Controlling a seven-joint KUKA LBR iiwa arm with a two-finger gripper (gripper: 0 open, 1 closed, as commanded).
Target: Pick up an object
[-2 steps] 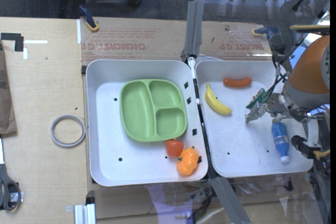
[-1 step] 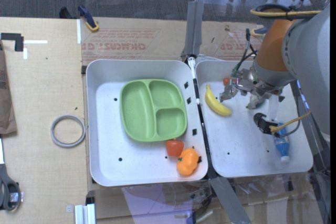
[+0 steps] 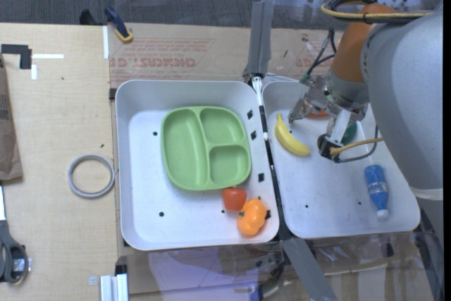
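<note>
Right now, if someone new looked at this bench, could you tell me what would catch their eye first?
Probably the bright green divided plate in the left bin, with a red and an orange toy fruit just off its near corner. Next, the big grey arm over the right bin, its gripper hanging just right of a yellow banana, and a blue bottle nearer the front.

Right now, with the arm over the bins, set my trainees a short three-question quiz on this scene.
1. True or false: the banana lies in the same bin as the green divided plate.
2. Which object lies nearest the gripper: A banana, B blue bottle, C orange toy?
3. What grey ring-shaped thing lies on the bench left of the bins?

Key: 1 false; 2 A; 3 a tape roll.
</note>
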